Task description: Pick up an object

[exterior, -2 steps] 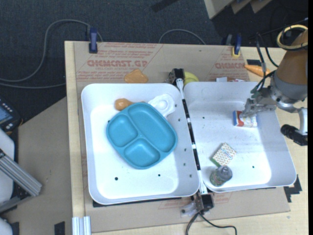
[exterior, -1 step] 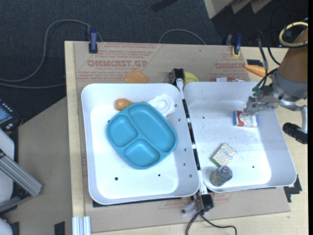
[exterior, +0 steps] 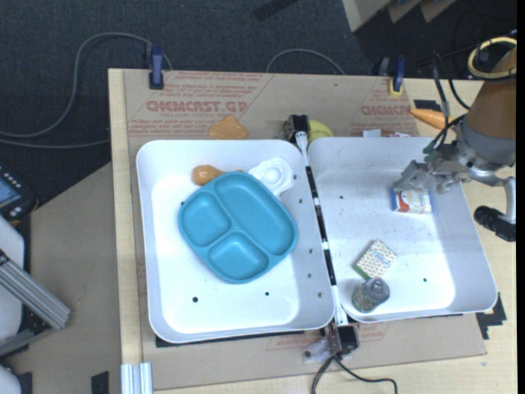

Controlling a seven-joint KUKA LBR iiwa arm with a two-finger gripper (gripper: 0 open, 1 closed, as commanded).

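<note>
Far off to my jaws' left, a blue divided plate (exterior: 237, 226) fills the left bin (exterior: 164, 302). My gripper (exterior: 420, 179) hangs over the right bin (exterior: 459, 277), directly above a small white packet (exterior: 413, 202); whether my jaws are spread, I cannot tell. Below-left lies a patterned packet (exterior: 376, 258).

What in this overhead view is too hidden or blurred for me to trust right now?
- Gripper: finger state blurred over the small white packet; contact unclear.
- Orange item: partly hidden behind the blue tray.
- White piece: tucked behind the tray's edge.
- Grey round object: too small to identify.
</note>
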